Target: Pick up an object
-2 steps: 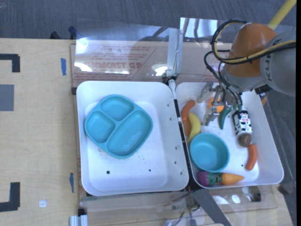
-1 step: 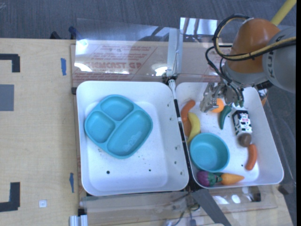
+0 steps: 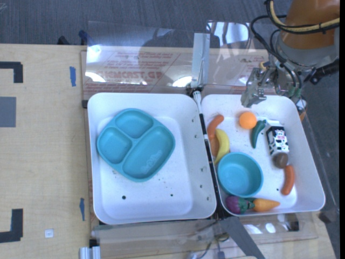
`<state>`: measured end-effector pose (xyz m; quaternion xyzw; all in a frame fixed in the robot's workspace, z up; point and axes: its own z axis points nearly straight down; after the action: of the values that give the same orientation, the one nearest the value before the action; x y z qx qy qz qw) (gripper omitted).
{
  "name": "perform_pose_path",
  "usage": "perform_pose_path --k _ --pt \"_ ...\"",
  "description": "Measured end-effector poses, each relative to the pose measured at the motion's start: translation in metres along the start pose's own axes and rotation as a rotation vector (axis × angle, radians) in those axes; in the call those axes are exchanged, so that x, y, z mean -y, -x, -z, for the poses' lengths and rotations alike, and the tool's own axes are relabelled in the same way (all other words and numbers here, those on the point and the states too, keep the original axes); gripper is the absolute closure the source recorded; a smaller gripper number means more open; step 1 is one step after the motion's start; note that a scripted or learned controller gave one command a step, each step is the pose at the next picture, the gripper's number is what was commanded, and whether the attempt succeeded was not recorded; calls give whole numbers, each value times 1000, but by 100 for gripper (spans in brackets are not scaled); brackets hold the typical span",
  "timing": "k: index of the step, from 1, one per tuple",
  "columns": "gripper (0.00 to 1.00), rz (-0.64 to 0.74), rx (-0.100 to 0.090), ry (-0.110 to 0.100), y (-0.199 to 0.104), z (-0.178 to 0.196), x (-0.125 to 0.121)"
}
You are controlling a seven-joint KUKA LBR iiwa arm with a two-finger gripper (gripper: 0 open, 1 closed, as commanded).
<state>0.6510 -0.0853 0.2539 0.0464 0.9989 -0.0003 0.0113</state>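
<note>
A: End effector (image 3: 257, 93) sits upper right of frame, over the back rim of the right white bin (image 3: 310, 144). Nothing between its fingers that I can see; open or clenched, can't tell.

B: Closest target?

A: Small round orange plastic ball-shaped fruit (image 3: 248, 120), just below it, near the bin's upper middle. Green pepper-shaped toy (image 3: 256, 134) lies just beside it, right side.

B: Handling?

A: Likely light, rigid, smooth shell, so it may roll or squirt out. Pinch across the widest part, centred. Keep clear of the pepper and the orange-red carrot-like piece (image 3: 214, 124) to its left.
</note>
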Motion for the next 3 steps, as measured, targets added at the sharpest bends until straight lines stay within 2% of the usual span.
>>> perform_pose_path --k 1,2,3 --pt "0 -1 -14 0 -3 -8 0" --pt "0 65 -14 0 -50 -158 35" --pt "0 55 -15 1 13 -166 63"
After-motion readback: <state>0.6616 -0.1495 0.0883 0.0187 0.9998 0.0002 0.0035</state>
